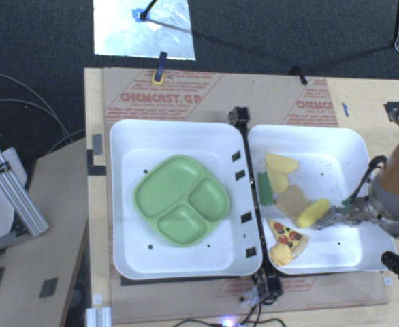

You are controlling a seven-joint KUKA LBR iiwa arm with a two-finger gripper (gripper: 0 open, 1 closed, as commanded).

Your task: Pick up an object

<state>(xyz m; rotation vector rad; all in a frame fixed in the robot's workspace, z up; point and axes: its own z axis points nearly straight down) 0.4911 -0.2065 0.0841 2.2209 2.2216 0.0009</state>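
Red "CHEMCAST GP" lettering repeats across the brown board beneath two white bins. In the right bin, at the frame's lower right, the gripper touches a yellow corn cob; whether its pincer is clenched cannot be told. A green divided plate fills the left bin.

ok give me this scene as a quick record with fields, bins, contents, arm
left bin: holds a green divided plate
right bin: toy food along its left side: pale yellow pieces, green piece, tan slice, yellow corn, pizza slice
gripper: low in the right bin, tip by the corn
hold: cannot tell
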